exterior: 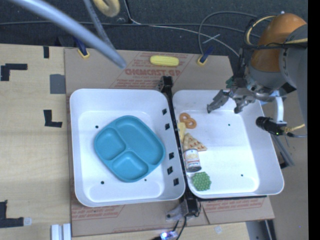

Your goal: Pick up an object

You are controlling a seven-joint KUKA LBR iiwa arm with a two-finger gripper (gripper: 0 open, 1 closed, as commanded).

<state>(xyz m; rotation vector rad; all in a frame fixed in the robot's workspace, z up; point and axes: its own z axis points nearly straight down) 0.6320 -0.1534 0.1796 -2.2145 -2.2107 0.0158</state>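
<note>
Nearest the bottom of the frame, the right bin (pixel 250 179) holds a column of small items along its left wall: a green broccoli floret (pixel 201 181), then a small can (pixel 192 160), a pizza slice (pixel 192 143) and a pretzel (pixel 187 119). The left bin (pixel 85 109) holds a blue divided plate (pixel 129 147). Higher up, at the right bin's upper right, the gripper (pixel 229 105) hangs with its fingers spread apart, holding nothing. Farthest, a yellow banana (pixel 164 60) lies on the table (pixel 30 134).

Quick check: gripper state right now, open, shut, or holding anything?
Gripper: open, nothing between its fingers, over the right bin, apart from the items along that bin's left wall.
</note>
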